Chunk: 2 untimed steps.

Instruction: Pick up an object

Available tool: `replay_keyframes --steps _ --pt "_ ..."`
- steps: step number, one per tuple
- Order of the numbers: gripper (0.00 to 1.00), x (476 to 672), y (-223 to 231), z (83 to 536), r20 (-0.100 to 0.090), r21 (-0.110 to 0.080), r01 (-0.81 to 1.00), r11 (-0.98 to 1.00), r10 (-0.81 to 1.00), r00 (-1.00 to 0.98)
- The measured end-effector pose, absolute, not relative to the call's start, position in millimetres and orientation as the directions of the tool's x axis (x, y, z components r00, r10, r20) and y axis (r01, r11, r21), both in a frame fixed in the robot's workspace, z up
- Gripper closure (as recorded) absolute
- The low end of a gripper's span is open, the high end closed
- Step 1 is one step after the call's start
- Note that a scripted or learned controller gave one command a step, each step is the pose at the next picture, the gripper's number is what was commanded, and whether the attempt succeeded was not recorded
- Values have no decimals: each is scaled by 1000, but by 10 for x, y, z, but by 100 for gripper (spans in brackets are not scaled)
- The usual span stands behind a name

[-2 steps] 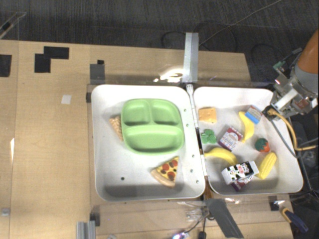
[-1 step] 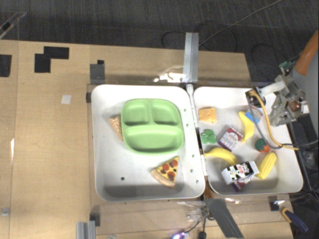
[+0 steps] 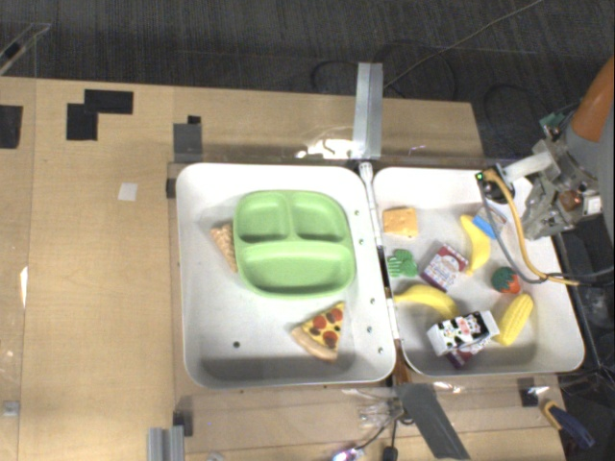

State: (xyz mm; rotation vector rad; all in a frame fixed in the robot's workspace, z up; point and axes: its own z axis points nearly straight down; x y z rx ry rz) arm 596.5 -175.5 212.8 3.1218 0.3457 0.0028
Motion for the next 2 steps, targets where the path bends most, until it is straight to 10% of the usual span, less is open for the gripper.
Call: replay_keyframes --steps 1,2 --pt "100 5361 -1480 1951 1 -1 273 -962 273 962" --pt "0 5362 -1481 1952 2 -1 272 -962 272 962"
